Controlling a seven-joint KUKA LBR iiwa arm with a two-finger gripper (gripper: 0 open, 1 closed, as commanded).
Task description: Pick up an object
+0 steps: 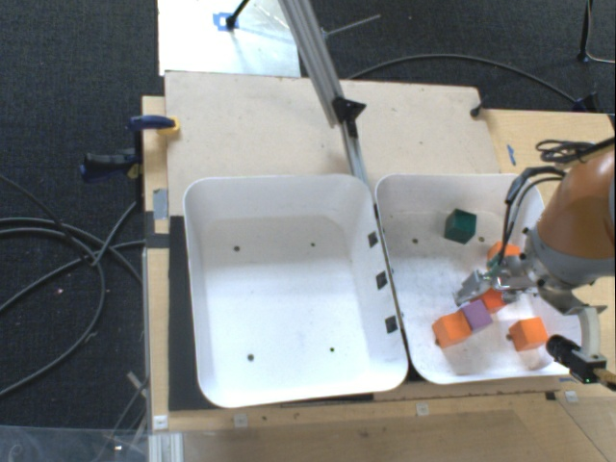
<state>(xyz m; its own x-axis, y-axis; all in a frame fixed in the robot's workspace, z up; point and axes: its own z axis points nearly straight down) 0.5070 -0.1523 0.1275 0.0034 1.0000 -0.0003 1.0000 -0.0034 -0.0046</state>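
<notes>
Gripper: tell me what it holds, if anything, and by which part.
Cannot be told. The gripper sits low in the right bin among the purple block and orange blocks, but no block shows clearly between its fingers.

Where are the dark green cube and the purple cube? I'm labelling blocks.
dark green cube (460, 225), camera view, centre of its top face.
purple cube (476, 314), camera view, middle of its top face.

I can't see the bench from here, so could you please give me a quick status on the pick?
Gripper low in right bin, over purple block. Nothing seen held. Orange blocks crowd purple one; green block apart.
</notes>
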